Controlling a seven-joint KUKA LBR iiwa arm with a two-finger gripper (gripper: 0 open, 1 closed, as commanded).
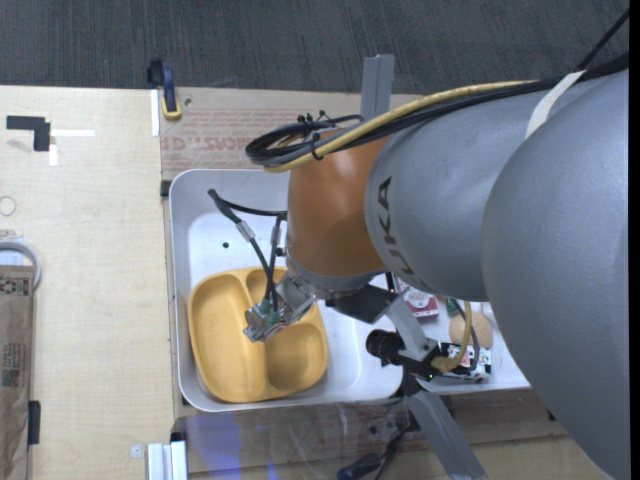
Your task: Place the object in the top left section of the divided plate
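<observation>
A yellow divided plate (215, 343) lies in the near left part of the white bin (200, 228). My gripper (264, 320) hangs over the plate's middle, close to the ridge between its sections, below the orange wrist band. A small grey-green shape shows at its tip, and I cannot tell whether that is a held object or part of the gripper. The arm hides the plate's upper right part.
The big grey arm covers the right of the view. Below it, in the bin, lie a red and white packet (422, 306), a tan object (481, 326) and a small colourful item (466, 361). The bin's far left corner (215, 243) shows bare white floor.
</observation>
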